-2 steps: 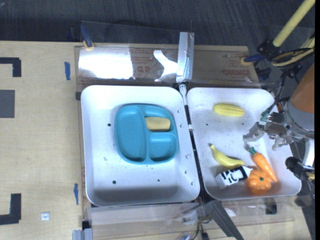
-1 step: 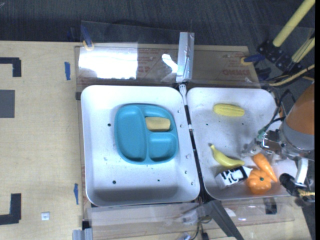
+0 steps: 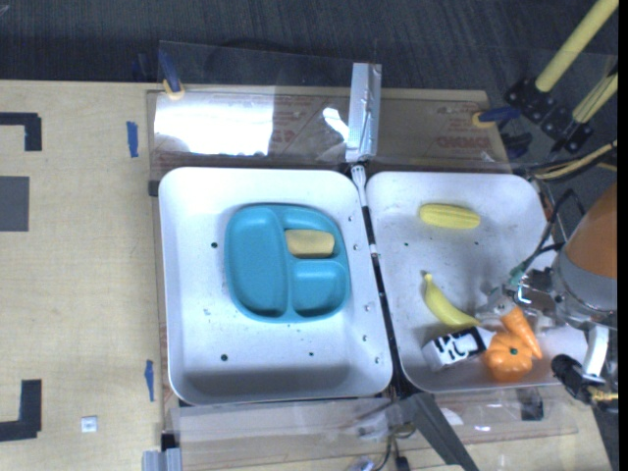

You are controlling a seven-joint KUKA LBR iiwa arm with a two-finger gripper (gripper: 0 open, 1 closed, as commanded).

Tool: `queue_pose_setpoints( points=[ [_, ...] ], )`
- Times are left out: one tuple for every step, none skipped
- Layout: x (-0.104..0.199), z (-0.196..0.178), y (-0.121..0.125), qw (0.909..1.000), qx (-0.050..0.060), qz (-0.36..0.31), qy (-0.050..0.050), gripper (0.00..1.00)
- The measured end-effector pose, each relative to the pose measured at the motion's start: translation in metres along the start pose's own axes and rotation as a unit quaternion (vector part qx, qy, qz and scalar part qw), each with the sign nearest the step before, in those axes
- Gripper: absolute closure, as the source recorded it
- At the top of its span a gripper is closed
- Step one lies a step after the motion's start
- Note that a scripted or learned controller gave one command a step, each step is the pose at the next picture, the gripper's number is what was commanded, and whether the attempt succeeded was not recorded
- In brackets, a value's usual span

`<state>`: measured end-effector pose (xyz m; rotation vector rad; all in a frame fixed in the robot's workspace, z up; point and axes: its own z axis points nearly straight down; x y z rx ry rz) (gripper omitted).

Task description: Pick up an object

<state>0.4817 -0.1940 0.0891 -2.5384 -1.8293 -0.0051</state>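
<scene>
Right now my gripper [image 3: 525, 302] sits at the right edge of the frame over the right bin [image 3: 392, 263], its fingers too cluttered to tell whether they are apart or closed, just above an orange toy [image 3: 510, 346] at the lower right. Beside that lie a black-and-white block [image 3: 456, 345], a banana [image 3: 444, 302] and, higher up, a yellow corn-like piece [image 3: 449, 216]. Left of them the other bin [image 3: 186, 263] holds a blue divided tray [image 3: 260, 263] with a tan piece [image 3: 310, 243], all on a pale wooden bench [image 3: 78, 263] against dark grey carpet [image 3: 294, 18].
</scene>
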Motion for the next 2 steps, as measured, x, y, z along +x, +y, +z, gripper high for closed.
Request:
queue_pose_setpoints(
  points=[
    [-0.003,-0.006,0.001,1.0,0.0,0.001,-0.004,1.0],
    [0.026,-0.136,0.043,0.9974,-0.006,-0.072,-0.005,1.0]
  ],
)
